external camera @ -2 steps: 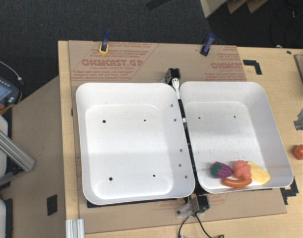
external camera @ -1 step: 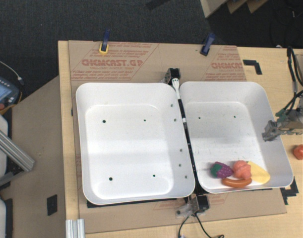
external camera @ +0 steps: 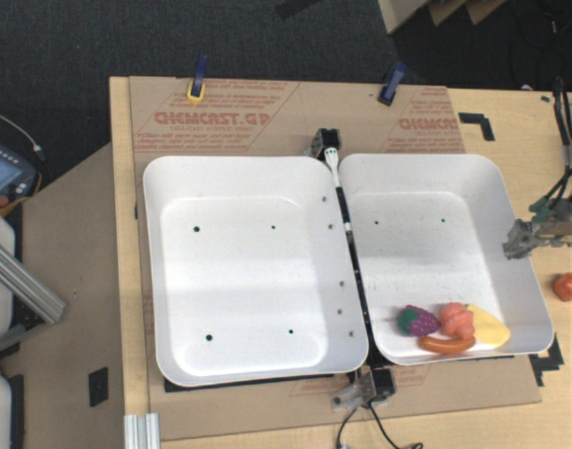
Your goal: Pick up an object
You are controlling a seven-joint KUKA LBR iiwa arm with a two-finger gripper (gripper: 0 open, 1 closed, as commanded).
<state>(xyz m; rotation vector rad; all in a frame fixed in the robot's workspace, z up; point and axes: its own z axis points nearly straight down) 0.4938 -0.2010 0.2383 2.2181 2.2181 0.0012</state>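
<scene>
Two shallow white plastic bins sit side by side on a brown cardboard sheet (external camera: 267, 110) printed with red lettering, which covers the pale wooden bench (external camera: 80, 279). The left bin (external camera: 173, 185) and the right bin (external camera: 482, 185) touch along a dark seam running from the far edge to the near edge, and each floor shows small dark holes. A cluster of small toy foods lies in the right bin's near right corner: a purple bunch of plastic grapes (external camera: 418, 321) on the left of the group, a red-orange rounded toy fruit (external camera: 457, 318) just beside it, a pale yellow rounded toy piece (external camera: 491, 328) at the right end against the bin's wall, and an orange sausage-shaped toy (external camera: 447, 345) lying along the near side, touching the others. The grey metal gripper (external camera: 524, 238) reaches in at the right bin's right rim, about halfway along that edge, well apart from the toy cluster; nothing is visible between its fingers, and whether they are spread or closed cannot be told at this size. A small orange-red object (external camera: 564, 287) lies on the bench outside the bin, near the right edge. Two blue clamps (external camera: 199, 80) (external camera: 392, 84) pin the cardboard at the bench's far edge.
</scene>
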